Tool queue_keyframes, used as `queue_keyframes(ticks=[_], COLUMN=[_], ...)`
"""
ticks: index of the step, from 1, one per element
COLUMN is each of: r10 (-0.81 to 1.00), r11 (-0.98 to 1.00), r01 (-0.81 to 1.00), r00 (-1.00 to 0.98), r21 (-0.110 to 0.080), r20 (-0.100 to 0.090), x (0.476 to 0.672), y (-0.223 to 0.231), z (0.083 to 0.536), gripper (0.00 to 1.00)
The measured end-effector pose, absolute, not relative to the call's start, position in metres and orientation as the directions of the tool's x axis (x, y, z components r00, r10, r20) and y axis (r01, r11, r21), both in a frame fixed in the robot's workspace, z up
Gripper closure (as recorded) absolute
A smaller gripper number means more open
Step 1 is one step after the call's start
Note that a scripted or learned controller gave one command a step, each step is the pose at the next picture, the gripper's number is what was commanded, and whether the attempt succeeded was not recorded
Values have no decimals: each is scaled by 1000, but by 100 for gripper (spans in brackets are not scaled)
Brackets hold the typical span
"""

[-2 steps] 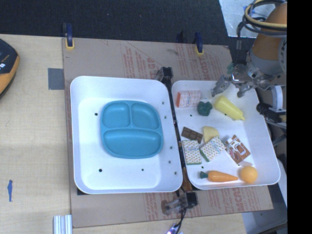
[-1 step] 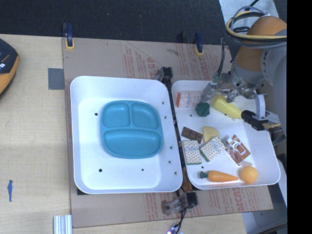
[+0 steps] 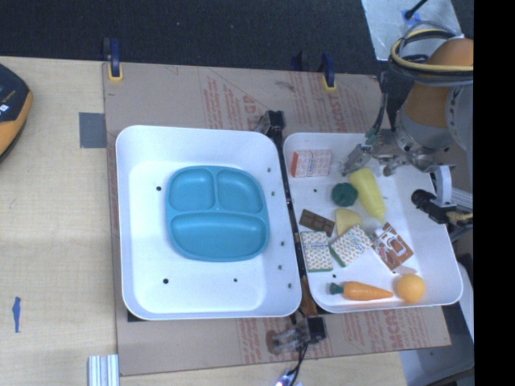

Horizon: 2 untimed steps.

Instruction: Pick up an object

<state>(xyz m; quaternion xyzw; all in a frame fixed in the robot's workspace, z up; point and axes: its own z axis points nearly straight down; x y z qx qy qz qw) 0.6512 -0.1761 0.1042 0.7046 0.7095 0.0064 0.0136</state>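
Gripper (image 3: 372,161) low over far end of right bin (image 3: 451,284), just beside yellow corn (image 3: 368,191), likely positioning to grasp; jaw spread unreadable, nothing seen held.

Glossy plastic blue plate (image 3: 216,213) in smooth white bin (image 3: 137,215).

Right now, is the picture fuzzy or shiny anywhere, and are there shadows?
In the camera view, the blue divided plate looks sharp, with soft shine on its ridges. The left white bin has gentle grey shade along its inner walls. The gripper over the right bin is a bit blurry. The toy carrot casts barely any shadow.
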Motion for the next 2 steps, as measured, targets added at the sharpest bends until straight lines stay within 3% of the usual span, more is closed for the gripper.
queue_keyframes(ticks=[1,2], r10=[1000,1000], r11=[7,-2], r01=[1000,1000], r00=[-7,2], r21=[-7,-4], r20=[1,-9], x=[626,562], y=[-130,-111], z=[92,93], gripper=[0,0])
